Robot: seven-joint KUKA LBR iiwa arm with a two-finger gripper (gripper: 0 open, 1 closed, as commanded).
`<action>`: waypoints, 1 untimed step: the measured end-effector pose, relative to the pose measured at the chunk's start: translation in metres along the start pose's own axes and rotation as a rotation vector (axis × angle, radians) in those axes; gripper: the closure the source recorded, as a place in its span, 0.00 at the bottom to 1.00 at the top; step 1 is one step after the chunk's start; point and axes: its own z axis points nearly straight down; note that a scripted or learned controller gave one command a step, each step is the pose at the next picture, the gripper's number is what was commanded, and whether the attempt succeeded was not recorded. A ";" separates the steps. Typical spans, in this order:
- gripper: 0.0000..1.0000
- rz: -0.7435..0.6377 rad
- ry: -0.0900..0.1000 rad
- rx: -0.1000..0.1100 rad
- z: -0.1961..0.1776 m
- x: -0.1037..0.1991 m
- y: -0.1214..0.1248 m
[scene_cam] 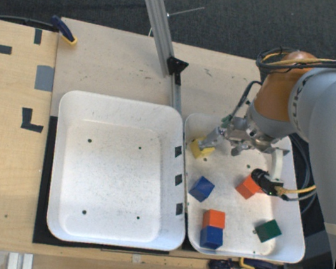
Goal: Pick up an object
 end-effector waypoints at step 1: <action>1.00 -0.002 0.000 -0.004 -0.013 0.001 0.001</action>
